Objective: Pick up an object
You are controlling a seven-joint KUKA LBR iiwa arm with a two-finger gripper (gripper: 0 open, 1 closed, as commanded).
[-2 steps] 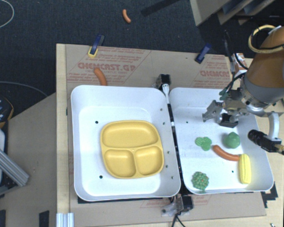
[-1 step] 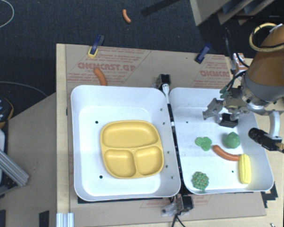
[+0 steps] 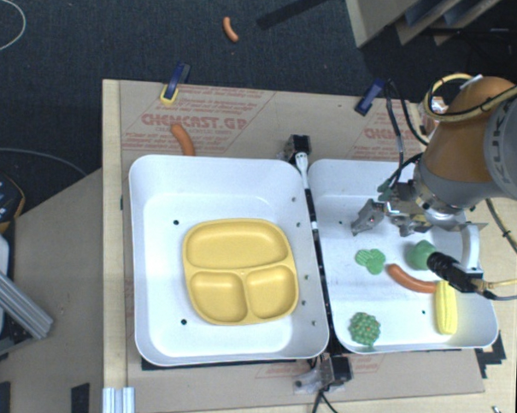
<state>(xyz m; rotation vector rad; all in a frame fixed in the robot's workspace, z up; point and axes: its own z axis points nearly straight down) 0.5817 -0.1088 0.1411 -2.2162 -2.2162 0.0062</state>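
Observation:
My gripper (image 3: 384,221) hangs over the back half of the right bin (image 3: 345,184), its fingers spread apart and nothing between them. Just in front of it lie a small green leafy piece (image 3: 370,260) and a green round object (image 3: 421,253), the latter partly under the wrist's black fitting. An orange sausage (image 3: 412,280) lies between them, slightly nearer the front. A yellow corn cob (image 3: 446,308) rests by the bin's right front wall. A broccoli floret (image 3: 364,327) sits at the front edge.
The left bin (image 3: 157,188) holds a yellow divided plate (image 3: 237,270). An orange carrot-like piece (image 3: 184,139) lies on the bench behind the left bin. Blue clamps (image 3: 172,85) (image 3: 369,97) grip the bench's back edge.

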